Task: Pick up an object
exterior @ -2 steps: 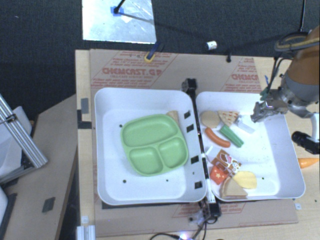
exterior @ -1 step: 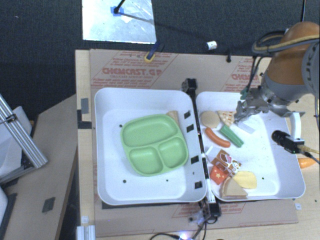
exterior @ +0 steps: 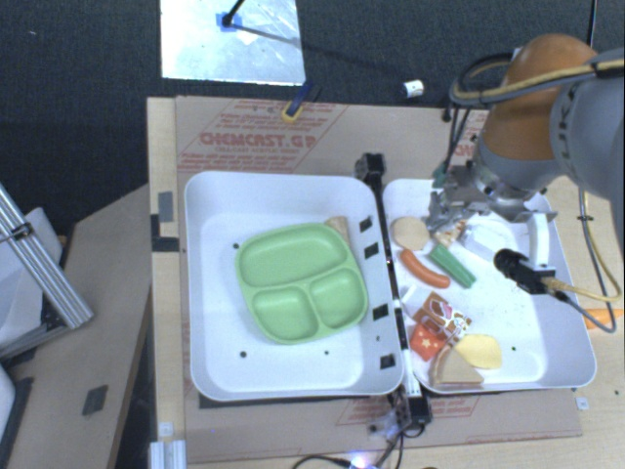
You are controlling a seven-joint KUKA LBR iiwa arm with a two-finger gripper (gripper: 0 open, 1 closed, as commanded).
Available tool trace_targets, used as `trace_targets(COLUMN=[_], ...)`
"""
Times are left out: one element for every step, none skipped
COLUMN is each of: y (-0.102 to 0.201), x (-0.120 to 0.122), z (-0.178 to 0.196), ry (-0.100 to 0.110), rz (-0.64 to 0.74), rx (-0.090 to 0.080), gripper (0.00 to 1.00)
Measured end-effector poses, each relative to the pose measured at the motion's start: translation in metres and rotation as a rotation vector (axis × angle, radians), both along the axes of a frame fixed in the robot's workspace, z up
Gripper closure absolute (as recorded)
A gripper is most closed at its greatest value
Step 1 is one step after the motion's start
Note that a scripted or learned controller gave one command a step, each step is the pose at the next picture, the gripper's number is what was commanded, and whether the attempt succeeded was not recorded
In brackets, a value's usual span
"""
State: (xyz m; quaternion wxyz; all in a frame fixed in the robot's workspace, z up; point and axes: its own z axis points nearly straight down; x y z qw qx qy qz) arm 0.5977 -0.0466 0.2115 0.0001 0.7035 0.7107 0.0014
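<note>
My gripper (exterior: 449, 227) is lowered into the back of the right bin (exterior: 562, 360), beneath the grey and orange arm. A beige rounded toy food (exterior: 410, 233) lies just to its left. Right in front of it lie a green stick (exterior: 454, 265) and an orange-red sausage (exterior: 426, 268). Nearer the bin's front are a red patterned piece (exterior: 436, 326), a yellow piece (exterior: 479, 352) and a tan bread slice (exterior: 452, 370).
The left bin (exterior: 210, 360) holds a green divided tray (exterior: 298, 281), with a small tan wedge (exterior: 338, 227) at the tray's back right corner. A black-clipped divider (exterior: 386, 281) separates the two bins. Cardboard lies under both.
</note>
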Motion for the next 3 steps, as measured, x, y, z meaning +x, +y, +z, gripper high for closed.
trace_targets(y=[0.062,0.100,0.102], x=[-0.010,-0.019,-0.023], z=[0.011,0.021,0.016], ry=[0.000,0.001,0.001], rz=[0.001,-0.001,-0.005], rx=[0.000,0.000,-0.002], gripper=[1.00,1.00,1.00])
